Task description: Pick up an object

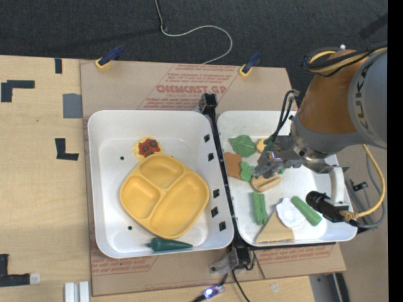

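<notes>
- The object, a tan wedge-shaped piece [267, 182], lies in the right bin [327, 234], near its middle, directly under the gripper [272, 162].
- In the left bin [101, 137], a yellow divided plate [165, 195] sits centrally, with a dark green pepper [169, 245] at the front edge.
- Whether the jaws are open or closed, I cannot tell.

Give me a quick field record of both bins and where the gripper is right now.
left bin: yellow divided plate, small red and yellow toy above it, dark green pepper-like toy at the lower edge
right bin: green leaf-shaped toy, green stick, white round piece, tan wedge
gripper: low in the right bin, over a tan piece
grasp: cannot tell
</notes>
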Tool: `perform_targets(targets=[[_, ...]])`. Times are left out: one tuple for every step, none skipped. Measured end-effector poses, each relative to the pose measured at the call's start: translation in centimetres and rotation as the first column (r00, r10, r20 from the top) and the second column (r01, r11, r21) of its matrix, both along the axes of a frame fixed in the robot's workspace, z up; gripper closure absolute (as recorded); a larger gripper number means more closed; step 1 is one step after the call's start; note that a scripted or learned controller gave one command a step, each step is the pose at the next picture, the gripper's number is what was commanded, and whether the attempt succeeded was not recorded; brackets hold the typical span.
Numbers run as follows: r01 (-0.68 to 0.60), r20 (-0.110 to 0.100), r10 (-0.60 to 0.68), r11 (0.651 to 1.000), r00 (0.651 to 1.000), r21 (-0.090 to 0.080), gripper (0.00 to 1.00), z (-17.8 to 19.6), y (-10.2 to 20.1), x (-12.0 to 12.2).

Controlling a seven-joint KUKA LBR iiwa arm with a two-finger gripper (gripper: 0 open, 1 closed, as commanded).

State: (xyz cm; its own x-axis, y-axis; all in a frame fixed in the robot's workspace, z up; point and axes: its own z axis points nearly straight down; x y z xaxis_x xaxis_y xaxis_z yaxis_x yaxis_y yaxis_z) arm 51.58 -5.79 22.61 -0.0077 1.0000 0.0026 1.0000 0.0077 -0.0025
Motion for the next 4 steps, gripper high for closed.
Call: perform_targets(targets=[[0.001,0.000,-0.001,1.000,1.000,0.000,1.00,0.6,4.8,-0.4],[0.002,-0.003,-0.002,1.000,1.000,-0.002,1.00,-0.9,10.1,-2.1],[0.002,0.000,-0.002,1.000,1.000,-0.001,1.00,0.7,13.8,-2.9],[0.008,-0.002,-0.008,1.000,1.000,-0.005,1.00,-1.0,12.8,-2.2]])
